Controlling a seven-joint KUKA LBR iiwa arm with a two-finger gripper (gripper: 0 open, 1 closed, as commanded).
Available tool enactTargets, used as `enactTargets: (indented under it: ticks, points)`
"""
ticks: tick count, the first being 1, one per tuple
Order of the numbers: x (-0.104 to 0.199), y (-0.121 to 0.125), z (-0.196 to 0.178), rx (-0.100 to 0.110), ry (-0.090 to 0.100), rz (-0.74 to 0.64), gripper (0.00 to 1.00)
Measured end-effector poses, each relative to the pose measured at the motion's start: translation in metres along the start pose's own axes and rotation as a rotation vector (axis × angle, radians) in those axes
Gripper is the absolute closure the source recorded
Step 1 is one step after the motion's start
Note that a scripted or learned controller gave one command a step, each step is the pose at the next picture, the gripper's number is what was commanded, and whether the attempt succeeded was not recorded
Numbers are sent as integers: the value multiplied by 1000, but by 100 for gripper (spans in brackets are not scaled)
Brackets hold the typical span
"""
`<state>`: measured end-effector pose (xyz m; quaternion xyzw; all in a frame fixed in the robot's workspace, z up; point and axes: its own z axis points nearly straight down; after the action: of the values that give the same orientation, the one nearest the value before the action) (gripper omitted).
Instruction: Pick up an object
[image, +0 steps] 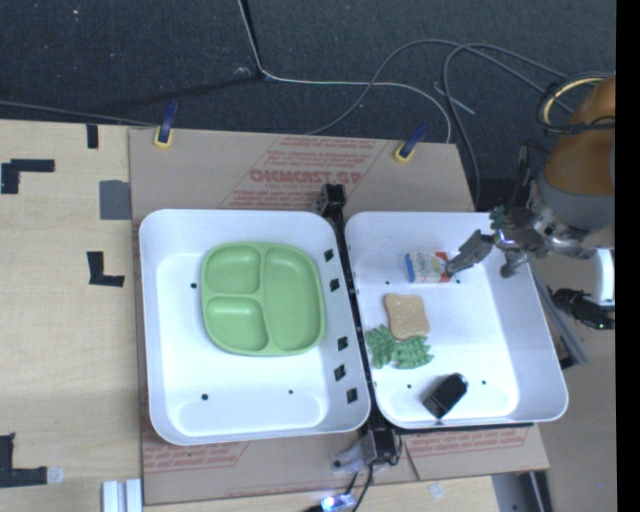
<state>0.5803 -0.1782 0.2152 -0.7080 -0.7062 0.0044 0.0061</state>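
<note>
The right bin holds a small white packet with blue and red print, a tan bread-like slice, a green leafy piece and a black block. My gripper hangs over the bin's upper right part, just right of the packet. It is open, with one dark finger slanting down-left toward the packet and the other nearer the bin's right wall. Nothing sits between the fingers.
A green divided plate lies in the left bin. The bins' shared wall runs down the middle with black clips. Cables trail across the dark floor behind the bench.
</note>
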Motion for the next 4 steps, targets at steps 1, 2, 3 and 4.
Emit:
enactTargets:
  ticks: [1, 2, 3, 4]
  points:
    - [1, 3, -8, -13, -2, -4, 0]
    - [3, 9, 54, -10, -3, -4, 0]
    - [2, 2, 99, -10, -3, -4, 0]
    - [3, 3, 130, -14, -4, -4, 0]
